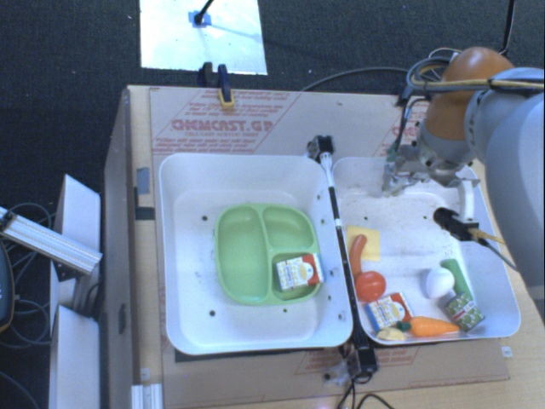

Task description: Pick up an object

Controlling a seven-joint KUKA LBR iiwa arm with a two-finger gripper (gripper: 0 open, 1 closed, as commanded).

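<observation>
Carrot (433,326) lengthwise along right bin's (502,301) near wall, tip rightward; fingers' (398,180) state unclear.

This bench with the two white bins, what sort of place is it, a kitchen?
More likely a robot lab than a kitchen: the arm reaches over the right bin of toy food, the green tray is a plastic toy, and the bins sit on a clamped board.

Bright, even overhead light; the two shallow white plastic bins (191,228) look washed out; shadows soft; detail slightly blurred; the dark floor (60,49) grainy.
</observation>
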